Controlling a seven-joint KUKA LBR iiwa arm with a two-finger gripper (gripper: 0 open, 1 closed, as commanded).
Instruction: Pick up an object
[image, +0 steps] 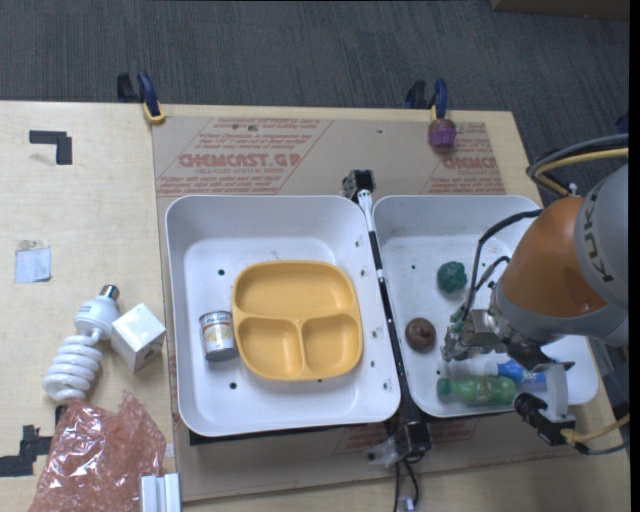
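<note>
Arm reaching in from the right, its gripper (462, 345) lowered into the right bin (415, 225) just above the green bottle (475, 388), the likeliest target. Whether the jaws are open or closed cannot be told. Left bin (190, 225) holds a yellow tray (297, 320).

Dark grey carpet (300, 45) behind pale wooden bench (80, 230).

Two white bins sit side by side. The left bin (190, 260) holds one yellow divided tray (297, 320) and, just left of that tray, one small can (216, 335). The right bin (420, 222) holds one dark green ball (452, 277), one brown round piece (420, 334) and one green bottle (478, 389).
</note>
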